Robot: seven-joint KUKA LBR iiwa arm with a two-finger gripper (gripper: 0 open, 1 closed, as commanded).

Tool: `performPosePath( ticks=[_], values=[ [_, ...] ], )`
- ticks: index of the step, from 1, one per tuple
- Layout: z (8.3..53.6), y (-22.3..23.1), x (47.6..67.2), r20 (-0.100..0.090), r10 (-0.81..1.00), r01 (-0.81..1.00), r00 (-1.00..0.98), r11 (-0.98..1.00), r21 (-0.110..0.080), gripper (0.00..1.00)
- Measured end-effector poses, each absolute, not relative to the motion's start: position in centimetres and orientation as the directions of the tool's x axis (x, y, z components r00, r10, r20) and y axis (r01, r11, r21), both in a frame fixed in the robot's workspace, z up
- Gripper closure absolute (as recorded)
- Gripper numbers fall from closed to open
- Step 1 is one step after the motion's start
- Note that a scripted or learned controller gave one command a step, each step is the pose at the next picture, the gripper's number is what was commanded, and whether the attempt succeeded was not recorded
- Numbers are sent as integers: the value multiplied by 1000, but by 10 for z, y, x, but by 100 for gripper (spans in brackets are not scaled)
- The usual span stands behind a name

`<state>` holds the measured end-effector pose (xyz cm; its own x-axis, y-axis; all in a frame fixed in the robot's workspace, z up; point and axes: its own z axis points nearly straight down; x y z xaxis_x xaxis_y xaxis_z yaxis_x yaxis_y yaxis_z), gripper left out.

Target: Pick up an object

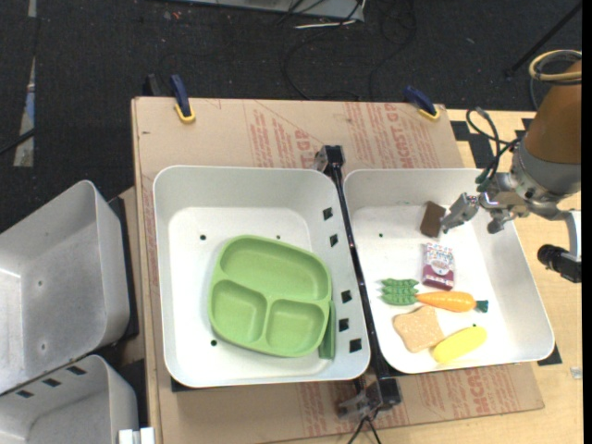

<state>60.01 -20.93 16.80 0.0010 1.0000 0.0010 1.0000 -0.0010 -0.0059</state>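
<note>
Camera view: claw [460,213] beside brown block [432,219]

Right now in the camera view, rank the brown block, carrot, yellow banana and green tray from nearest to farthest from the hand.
1. Brown block, just left of the hand.
2. Carrot, mid right bin.
3. Yellow banana, near edge of right bin.
4. Green tray, left bin.

Right bin [518,276]: brown block [432,218], purple packet [438,265], pea pod [400,291], carrot [448,301], toast [418,328], lemon-yellow piece [459,343].
</note>
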Motion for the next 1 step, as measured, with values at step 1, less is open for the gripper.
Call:
performPosePath(
  ticks=[1],
  values=[
    [104, -208, 602, 1, 1000, 1000, 1, -1, -5, 0]
  ],
)
